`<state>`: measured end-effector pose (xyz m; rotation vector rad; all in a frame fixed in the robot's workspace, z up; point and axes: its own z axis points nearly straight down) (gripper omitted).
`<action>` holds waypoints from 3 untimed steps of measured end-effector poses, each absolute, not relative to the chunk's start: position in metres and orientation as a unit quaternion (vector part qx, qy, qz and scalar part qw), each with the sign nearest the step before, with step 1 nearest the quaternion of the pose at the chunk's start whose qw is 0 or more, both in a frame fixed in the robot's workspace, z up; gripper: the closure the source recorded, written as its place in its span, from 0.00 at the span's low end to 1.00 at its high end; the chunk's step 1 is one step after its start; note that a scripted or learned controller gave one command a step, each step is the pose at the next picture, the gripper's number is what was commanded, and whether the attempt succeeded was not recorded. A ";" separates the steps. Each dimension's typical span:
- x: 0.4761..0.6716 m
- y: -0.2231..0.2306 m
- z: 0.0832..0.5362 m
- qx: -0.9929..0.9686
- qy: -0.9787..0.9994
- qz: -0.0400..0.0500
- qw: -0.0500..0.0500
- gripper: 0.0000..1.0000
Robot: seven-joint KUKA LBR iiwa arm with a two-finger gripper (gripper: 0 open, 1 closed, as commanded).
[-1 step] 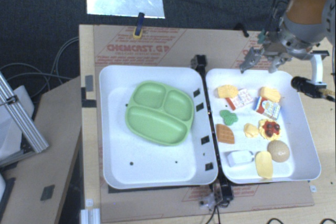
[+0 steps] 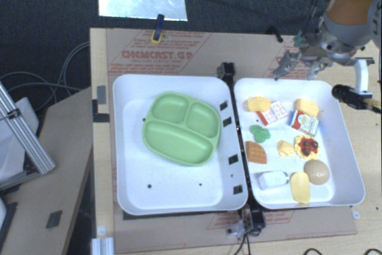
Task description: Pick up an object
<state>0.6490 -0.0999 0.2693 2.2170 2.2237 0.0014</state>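
Several toy foods point(image 2: 286, 140) lie in your right bin point(image 2: 349, 146), below and clear of the gripper point(image 2: 298, 65), which hangs above the bin's far rim with fingers apart, holding nothing. The cardboard point(image 2: 161, 51) under the bins reads "GIENCAST".

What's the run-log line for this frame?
phase: approach | gripper: open, holding nothing, above right bin's far edge | toy food: in right bin | green plate: in left bin
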 end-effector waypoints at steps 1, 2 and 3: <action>0.648 -0.092 0.224 0.705 0.709 0.000 -0.001 0.00; 0.656 -0.091 0.180 0.705 0.709 0.000 0.000 0.00; 0.646 -0.087 0.125 0.706 0.708 -0.001 -0.001 0.00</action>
